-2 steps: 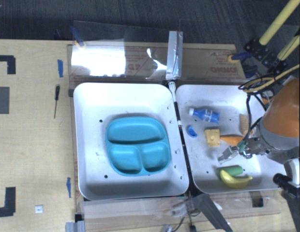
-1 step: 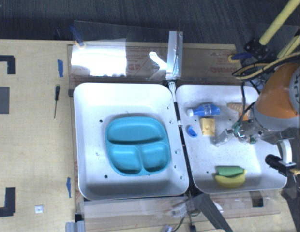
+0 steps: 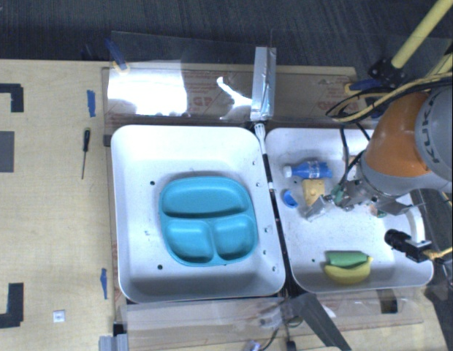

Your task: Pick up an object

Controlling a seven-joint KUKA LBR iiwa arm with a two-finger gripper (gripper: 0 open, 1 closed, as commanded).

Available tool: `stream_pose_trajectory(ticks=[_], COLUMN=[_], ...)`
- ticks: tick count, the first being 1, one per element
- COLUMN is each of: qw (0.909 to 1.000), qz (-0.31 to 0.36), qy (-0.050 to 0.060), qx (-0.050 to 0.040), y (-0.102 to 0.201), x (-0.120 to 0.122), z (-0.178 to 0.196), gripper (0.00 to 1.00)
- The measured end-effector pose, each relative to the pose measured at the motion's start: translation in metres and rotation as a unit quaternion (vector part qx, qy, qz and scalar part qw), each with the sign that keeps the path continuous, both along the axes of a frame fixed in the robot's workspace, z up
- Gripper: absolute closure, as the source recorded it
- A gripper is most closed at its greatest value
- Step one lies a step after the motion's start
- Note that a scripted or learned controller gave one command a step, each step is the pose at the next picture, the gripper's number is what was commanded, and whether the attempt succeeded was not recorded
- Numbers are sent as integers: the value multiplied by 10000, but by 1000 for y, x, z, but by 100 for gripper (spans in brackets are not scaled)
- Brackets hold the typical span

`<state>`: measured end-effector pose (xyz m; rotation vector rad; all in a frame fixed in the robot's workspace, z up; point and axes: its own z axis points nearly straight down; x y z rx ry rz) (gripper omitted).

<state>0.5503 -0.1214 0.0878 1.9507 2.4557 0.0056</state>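
**Down among the clutter, nothing lifted yet**

So far I judge the pick as barely begun. My grey arm with the orange band (image 3: 402, 141) reaches in from three o'clock, and my gripper (image 3: 320, 205) sits low in the right white bin (image 3: 402, 269), near its ten o'clock corner. Its metal tip lies against a small pale yellow block (image 3: 313, 190); whether it is spread or pinched on anything I cannot tell, since the tip blurs into the clutter.

Around it lie the candidates. A blue plastic bottle-like piece (image 3: 311, 170) rests just at twelve o'clock of the block, and a small round blue cap (image 3: 289, 197) sits at nine o'clock of it, close to the bin wall. Well apart, at six o'clock in the same bin, lies a yellow banana-shaped toy topped with green (image 3: 348, 264), untouched. The left white bin (image 3: 131, 218) carries a turquoise three-section plastic tray (image 3: 208, 219), far from my tool.

Everything appears to rest on the bin floors. What remains, as I read it, is the whole of the work: closing on one thing, most likely the yellow block, and raising it clear.
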Motion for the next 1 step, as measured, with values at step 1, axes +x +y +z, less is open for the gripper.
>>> stream_pose_trajectory(ticks=[1], qw=[9992], qz=[-396], qy=[4], qx=[5], y=[22], x=[68], z=[-1], gripper=[0])
